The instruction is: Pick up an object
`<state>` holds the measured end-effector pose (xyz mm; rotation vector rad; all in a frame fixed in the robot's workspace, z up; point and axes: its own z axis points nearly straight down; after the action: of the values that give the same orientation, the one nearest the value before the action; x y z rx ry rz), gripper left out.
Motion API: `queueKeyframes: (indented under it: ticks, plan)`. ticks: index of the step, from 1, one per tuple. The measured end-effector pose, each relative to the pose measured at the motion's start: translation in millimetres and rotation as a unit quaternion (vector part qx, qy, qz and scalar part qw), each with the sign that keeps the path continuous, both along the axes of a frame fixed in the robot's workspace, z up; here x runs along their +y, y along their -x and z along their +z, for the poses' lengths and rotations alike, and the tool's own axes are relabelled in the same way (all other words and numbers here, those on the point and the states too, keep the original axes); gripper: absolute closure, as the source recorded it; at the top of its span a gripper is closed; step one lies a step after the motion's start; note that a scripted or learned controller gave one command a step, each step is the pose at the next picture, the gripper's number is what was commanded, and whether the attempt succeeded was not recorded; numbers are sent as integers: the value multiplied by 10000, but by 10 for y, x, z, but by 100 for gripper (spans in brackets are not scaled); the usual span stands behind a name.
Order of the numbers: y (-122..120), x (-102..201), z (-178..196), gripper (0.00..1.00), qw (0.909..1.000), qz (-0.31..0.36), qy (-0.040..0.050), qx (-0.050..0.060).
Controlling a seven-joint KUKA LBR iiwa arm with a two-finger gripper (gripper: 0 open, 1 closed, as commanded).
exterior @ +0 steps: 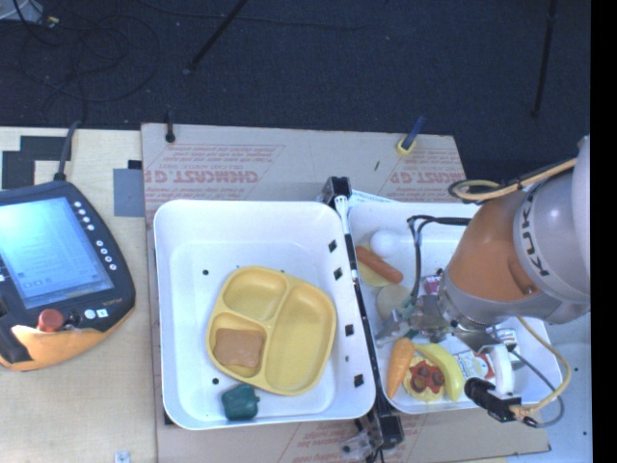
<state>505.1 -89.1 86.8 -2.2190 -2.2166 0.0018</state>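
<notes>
Just below gripper (416, 318), toy carrot (398, 366)

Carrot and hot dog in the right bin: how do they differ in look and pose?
The carrot is bright orange and tapered, lying near the bin's front, roughly upright in the view. The hot dog is darker reddish-orange, even in width, lying farther back on a diagonal. The carrot sits beside a banana; the hot dog sits beside a white object. Both are elongated toy foods in the right bin.
</notes>
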Motion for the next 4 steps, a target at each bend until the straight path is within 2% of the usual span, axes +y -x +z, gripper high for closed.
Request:
queueKeyframes:
  ticks: [1, 2, 3, 4]
  plan:
    - [262, 71, 7, 0, 10000, 0, 17, -54]
    - [-317, 51, -2, 0, 10000, 1, 8, -17]
    - [-1168, -87, -10, 0, 10000, 17, 14, -11]
    - [-1388, 27, -13, 0, 10000, 17, 14, -4]
